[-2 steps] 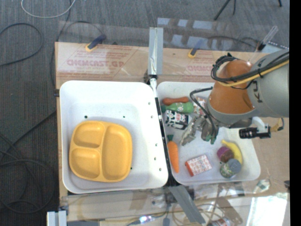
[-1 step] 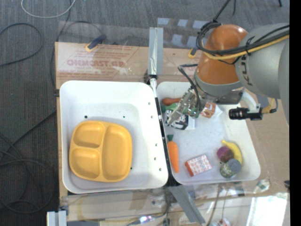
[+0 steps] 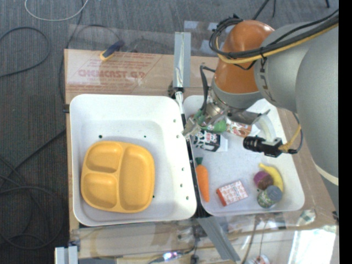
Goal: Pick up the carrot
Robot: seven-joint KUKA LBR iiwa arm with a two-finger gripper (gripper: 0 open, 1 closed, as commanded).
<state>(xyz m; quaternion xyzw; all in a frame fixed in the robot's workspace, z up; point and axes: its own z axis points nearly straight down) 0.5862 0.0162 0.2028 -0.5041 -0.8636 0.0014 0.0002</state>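
Camera view: carrot point(image 3: 203, 182) in right bin, below fingers point(image 3: 193, 126).

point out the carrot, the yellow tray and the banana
carrot point(image 3: 203, 181), camera view, middle of its orange body
yellow tray point(image 3: 117, 176), camera view, ridge between its compartments
banana point(image 3: 274, 176), camera view, middle of its curve

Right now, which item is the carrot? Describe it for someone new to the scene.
Look in the right white bin, along its left wall. The carrot lies there lengthwise, green top pointing away from the camera. It is the one long orange item; the red box beside it is blocky.
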